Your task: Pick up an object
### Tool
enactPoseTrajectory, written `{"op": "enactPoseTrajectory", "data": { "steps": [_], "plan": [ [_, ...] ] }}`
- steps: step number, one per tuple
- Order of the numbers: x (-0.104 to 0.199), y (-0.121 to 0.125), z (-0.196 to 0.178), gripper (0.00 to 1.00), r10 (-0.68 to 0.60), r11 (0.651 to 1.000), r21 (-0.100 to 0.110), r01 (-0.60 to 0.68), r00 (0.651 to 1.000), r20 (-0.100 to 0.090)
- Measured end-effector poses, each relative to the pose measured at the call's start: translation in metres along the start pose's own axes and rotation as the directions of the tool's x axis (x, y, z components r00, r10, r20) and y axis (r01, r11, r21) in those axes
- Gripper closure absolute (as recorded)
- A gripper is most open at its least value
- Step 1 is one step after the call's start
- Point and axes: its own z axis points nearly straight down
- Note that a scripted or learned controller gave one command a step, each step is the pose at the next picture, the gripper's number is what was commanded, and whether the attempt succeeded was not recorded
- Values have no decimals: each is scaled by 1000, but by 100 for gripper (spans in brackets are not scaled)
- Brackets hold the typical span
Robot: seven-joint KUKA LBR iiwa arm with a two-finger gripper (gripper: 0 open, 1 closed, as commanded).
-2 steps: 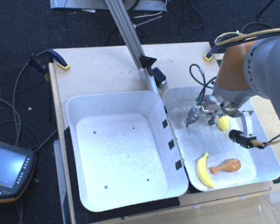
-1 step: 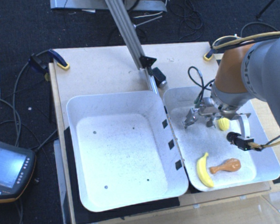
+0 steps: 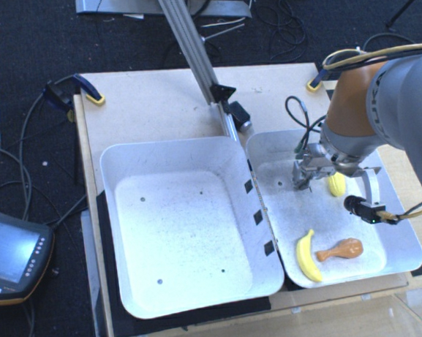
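Wooden counter (image 3: 161,102) on dark carpet, carrying two white bins side by side; left bin (image 3: 179,225) bare-floored. Hand (image 3: 302,178) low over right bin (image 3: 283,158), near its back half. Cannot tell whether released or clenched; nothing seen in its grip. Small yellow object (image 3: 336,184) just beside hand. Banana (image 3: 307,257) and brown drumstick (image 3: 341,250) lying nearer front edge, well apart from hand.
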Motion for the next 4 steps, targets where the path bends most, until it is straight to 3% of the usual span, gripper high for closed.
{"op": "enactPoseTrajectory", "data": {
  "steps": [2,3,4],
  "plan": [
    [17,-7,-107,100,0,1000,-4,0,1000,0],
    [17,-7,-135,100,0,1000,-2,0,1000,0],
    [62,-26,-124,100,-3,1000,1,3,1000,-1]
  ]
}}
